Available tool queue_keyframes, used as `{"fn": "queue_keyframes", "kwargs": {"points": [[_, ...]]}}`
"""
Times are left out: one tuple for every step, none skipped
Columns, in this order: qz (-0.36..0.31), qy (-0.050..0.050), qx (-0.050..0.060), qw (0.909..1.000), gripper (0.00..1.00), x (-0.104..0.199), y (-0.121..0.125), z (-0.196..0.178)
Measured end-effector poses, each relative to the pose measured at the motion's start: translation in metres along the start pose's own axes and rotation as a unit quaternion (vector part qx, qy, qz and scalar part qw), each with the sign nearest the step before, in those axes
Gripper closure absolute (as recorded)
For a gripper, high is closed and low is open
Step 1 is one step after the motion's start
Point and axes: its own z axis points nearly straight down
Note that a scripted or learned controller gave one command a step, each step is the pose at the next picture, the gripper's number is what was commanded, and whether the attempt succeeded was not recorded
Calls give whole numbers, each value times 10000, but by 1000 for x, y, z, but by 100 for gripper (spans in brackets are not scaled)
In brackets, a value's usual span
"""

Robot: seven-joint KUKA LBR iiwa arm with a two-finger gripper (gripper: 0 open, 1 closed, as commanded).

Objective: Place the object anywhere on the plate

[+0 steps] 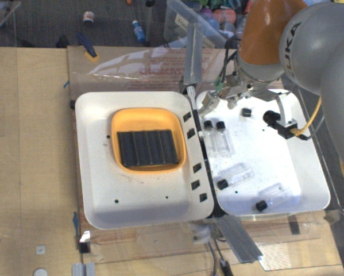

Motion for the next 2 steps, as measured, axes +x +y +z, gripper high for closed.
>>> {"fn": "queue_keyframes", "kwargs": {"points": [[-48, -16, -25, 10000, 0, -37, -11, -9], [-629, -24, -31, 9980, 0, -73, -21, -19]]}}
